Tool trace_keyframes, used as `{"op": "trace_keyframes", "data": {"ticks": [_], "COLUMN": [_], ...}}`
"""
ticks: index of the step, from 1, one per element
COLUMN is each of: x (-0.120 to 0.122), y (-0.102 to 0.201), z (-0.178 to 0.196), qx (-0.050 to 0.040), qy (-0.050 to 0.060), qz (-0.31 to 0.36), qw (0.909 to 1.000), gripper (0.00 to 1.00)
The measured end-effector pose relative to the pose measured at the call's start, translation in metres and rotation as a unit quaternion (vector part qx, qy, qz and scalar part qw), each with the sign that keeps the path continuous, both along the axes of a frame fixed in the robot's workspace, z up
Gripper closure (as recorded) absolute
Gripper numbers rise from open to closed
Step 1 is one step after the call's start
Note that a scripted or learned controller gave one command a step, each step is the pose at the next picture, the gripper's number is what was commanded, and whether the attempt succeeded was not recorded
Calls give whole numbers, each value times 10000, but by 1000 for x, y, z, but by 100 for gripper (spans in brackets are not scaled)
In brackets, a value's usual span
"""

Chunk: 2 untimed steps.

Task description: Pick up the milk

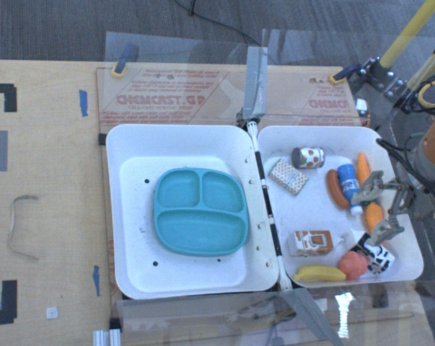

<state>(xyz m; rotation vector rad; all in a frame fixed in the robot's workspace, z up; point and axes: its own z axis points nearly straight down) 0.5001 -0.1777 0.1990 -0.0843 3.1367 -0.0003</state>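
The milk (310,243), a small brown-and-white carton, lay on its side on the floor of the right bin (408,262), in that bin's lower left part. Its long axis ran left to right across the view, nearly parallel to the bin's near wall; which end was its top could not be told. A yellow banana (319,273) lay just below it, along the near wall, and a red fruit (353,265) sat close to its lower right. To its left a narrow strip of bin floor separated it from the wall shared with the left bin (123,215). Above it the floor was open up to a silver patterned packet (288,176).

The claw (381,209) hung over the right side of the right bin, well apart from the milk, its two metal fingers (369,188) spread wide with nothing between them. It was crowded there: a blue bottle (348,182) and a sausage (337,189) lay just to its left, an orange carrot (363,167) above, another orange piece (374,215) between the fingers' reach, and a black-and-white toy (379,256) below. A small can (308,158) lay near the far wall.

The left bin held a teal divided plate (200,212). Both bins rested on the wooden worktop (44,157).
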Motion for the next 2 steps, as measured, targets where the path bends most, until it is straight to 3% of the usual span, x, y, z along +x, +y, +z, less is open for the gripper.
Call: {"op": "trace_keyframes", "data": {"ticks": [1,2], "x": [-2,21], "y": [-14,17], "z": [-110,29], "qx": [-16,-6], "qy": [-61,-19], "qz": [-519,873], "qw": [9986,9962], "gripper": [0,0]}}
